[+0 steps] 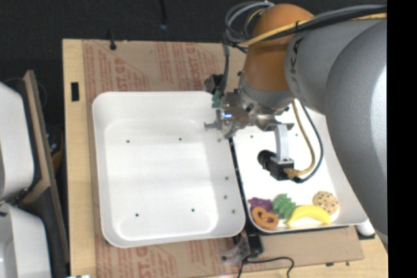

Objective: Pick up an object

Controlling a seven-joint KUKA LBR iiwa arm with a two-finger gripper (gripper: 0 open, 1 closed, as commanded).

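Several toy foods lie at the near end of the right bin [329,169]: a yellow banana [307,215], a tan cookie [325,202], a green leafy piece [284,204], purple grapes [261,204] and an orange ring-shaped piece [264,219]. My gripper [223,119] hangs over the far part of the rim between the two bins, well away from those foods. The wrist and its orange band hide the far end of the right bin. I see nothing held at the gripper.
The left bin [104,115] is a wide white tray on a cardboard-covered bench [150,68]. The grey arm covers the right side of the view. A small dark clamp [251,245] sits at the bench's front edge.
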